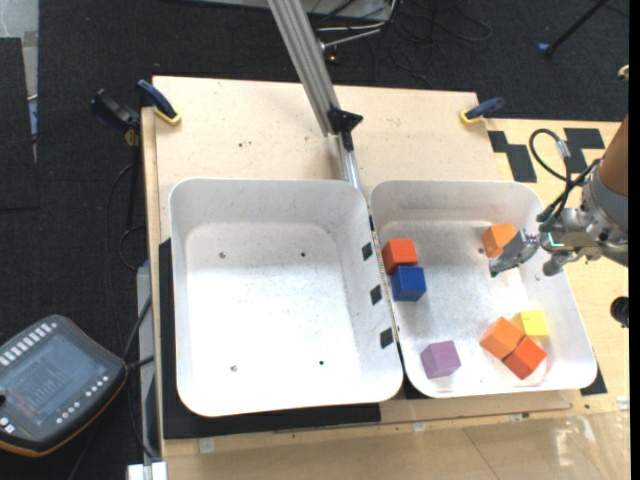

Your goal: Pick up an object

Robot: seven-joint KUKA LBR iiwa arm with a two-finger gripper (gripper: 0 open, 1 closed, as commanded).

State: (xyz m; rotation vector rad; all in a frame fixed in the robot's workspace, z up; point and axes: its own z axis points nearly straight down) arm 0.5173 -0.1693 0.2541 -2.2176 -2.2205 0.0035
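The purple cube (440, 358) lies nearest. The gripper (510, 256) hovers beside the orange block (497, 238), approaching; whether it is apart, I cannot tell. Next: descend and grasp.

Dark floor (80, 28), pale wooden bench (260, 133)

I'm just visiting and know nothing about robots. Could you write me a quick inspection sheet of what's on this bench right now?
Surface: wooden bench with a left bin and a right bin.
Job's things: all in the right bin: orange cube touching blue cube; purple cube; orange block by the gripper; yellow cube beside two orange cubes.
Clutter: clamps at the bench's far corners.
Gripper: gripper low over the right bin, next to the orange block.
Cables: black cable near the arm; more on the floor behind.
Surroundings: pendant at lower left; metal pole.
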